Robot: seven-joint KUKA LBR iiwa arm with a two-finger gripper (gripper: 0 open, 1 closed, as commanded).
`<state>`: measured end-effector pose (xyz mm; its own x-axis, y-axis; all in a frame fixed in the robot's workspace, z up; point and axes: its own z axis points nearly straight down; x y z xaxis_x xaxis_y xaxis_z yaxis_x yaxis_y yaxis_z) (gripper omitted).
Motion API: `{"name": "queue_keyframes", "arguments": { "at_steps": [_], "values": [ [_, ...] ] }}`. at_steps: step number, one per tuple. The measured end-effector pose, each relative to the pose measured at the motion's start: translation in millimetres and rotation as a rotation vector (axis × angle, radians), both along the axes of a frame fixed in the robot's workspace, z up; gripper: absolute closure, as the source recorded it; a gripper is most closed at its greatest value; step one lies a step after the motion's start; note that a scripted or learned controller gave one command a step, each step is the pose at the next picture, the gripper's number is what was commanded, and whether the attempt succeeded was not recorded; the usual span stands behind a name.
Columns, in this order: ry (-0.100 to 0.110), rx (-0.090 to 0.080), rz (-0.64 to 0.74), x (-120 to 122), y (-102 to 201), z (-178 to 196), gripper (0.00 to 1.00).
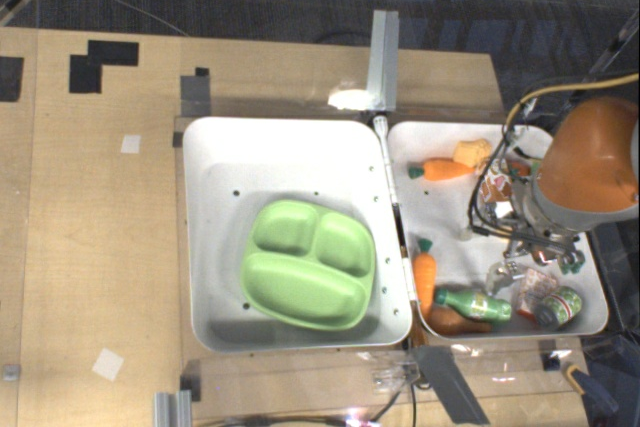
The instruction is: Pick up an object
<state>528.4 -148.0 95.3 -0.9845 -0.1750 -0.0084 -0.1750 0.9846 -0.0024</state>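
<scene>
Hovering gripper point(512, 267) just above green bottle point(473, 303), right bin point(450, 215).

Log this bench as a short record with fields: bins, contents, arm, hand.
left bin: green divided plate
right bin: two carrots, one near the far wall, one by the divider; green bottle lying at the near wall; small can in the near right corner
arm: over the right bin's right side
hand: low, just beyond bottle and can; hold unclear
</scene>
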Motion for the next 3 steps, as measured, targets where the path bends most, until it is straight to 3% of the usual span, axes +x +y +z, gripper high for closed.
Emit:
{"name": "queue_keyframes", "arguments": {
  "at_steps": [1, 2, 3],
  "values": [
    [0.0, -0.002, 0.153, 46.8, -58.4, 51.0, 0.0],
    [-0.006, -0.004, 0.177, 49.9, -42.6, -6.4, 0.0],
    [-0.011, -0.009, 0.466, -9.3, 9.9, -4.4, 0.0]
  ]
}}
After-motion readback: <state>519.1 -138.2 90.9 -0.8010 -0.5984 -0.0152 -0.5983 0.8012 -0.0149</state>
